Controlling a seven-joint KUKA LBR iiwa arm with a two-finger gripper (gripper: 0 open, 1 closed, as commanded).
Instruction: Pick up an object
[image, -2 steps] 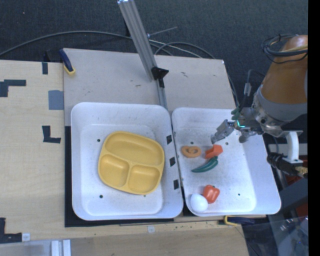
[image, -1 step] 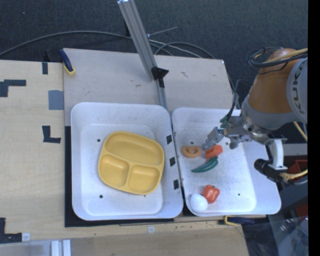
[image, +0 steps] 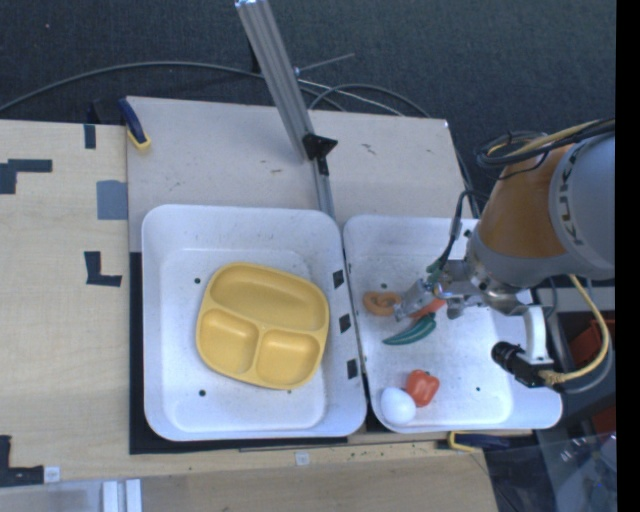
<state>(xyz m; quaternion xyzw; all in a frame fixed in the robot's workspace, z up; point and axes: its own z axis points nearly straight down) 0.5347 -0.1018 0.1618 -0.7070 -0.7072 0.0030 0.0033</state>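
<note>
Camera view: my end effector low in the right white bin, over a dark green pepper-shaped toy; grip state unreadable. Small orange ring-shaped piece just left. Red pepper toy touches a white egg. Yellow three-compartment plastic tray in left bin.

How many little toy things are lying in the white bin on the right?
4, though the arm may hide more. A small orange ring-shaped piece and a dark green pepper-shaped piece lie by the gripper; a red pepper-shaped piece and a white egg-shaped piece sit at the near edge.
</note>
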